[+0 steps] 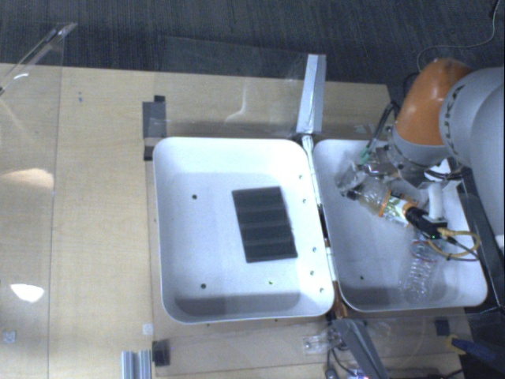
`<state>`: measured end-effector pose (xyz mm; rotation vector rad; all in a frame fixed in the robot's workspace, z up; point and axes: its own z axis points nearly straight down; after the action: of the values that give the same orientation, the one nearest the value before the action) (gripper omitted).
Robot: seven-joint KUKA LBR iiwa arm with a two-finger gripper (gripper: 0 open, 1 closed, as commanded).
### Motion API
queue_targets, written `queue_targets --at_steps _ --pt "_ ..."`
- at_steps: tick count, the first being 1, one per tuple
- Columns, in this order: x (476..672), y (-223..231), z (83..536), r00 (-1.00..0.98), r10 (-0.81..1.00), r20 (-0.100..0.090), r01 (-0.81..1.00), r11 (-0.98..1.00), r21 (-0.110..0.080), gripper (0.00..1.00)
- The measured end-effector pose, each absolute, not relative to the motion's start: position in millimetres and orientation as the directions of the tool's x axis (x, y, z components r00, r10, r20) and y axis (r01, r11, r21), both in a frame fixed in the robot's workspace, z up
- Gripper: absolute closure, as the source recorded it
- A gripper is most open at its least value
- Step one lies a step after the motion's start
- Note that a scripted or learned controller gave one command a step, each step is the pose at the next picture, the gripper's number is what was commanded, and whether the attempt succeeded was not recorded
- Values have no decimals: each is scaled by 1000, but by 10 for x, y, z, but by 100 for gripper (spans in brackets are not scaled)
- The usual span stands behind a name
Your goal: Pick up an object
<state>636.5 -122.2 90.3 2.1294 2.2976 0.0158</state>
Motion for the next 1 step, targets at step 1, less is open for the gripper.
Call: queue_targets --at_steps 1 --pt "6107 -1143 907 99 995 2 995 -99 6 0"
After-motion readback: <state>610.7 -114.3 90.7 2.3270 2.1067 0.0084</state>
